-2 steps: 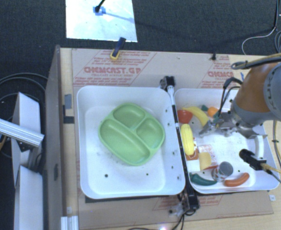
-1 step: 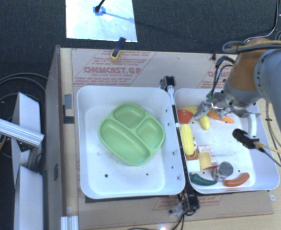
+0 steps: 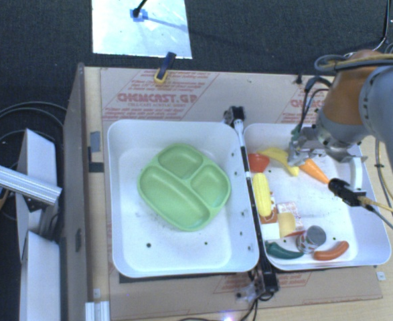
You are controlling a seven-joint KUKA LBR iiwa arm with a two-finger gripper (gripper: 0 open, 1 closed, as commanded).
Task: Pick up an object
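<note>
My arm (image 3: 377, 102) is reaching in from the right over the right bin (image 3: 377, 236), and my tool (image 3: 302, 154) is sitting low at the far end of that bin, over the spot where the banana (image 3: 280, 158) and the carrot (image 3: 315, 171) are meeting. I cannot tell the tool's state; the wrist is covering it. The banana is lying just left of the tool, the carrot just right, pointing toward the near side. A red piece (image 3: 258, 162) is lying by the divider, with the corn (image 3: 262, 196) just nearer along it. Toward the near end, a yellow block (image 3: 288, 223), a grey can (image 3: 315, 235), a green pepper (image 3: 283, 250) and a sausage (image 3: 331, 250) are lying close together. The green plate (image 3: 184, 186) is lying alone in the left bin (image 3: 126, 246). Both bins are resting on the bench (image 3: 183, 92).
</note>
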